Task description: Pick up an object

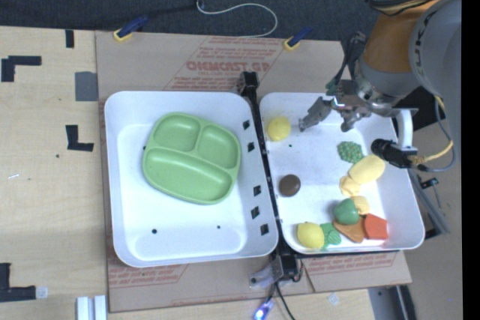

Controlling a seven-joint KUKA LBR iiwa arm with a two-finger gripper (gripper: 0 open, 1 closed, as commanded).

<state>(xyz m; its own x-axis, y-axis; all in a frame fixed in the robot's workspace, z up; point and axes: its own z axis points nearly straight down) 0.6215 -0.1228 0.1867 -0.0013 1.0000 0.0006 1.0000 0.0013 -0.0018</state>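
Nearest candidate, I judge: small round yellow plastic fruit, at 10 o'clock in right white bin, near divider. Two-finger gripper hovers at its 3 o'clock, fingers spread, nothing between them. No pick made yet; descent, close, lift all left. Green divided plastic plate lies in left white bin.

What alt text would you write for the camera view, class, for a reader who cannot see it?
A grey robot arm with an orange band reaches from the right, its claw above the right white bin, which holds small toy foods including a yellow ball and a brown round piece. The left white bin holds a green divided plate.
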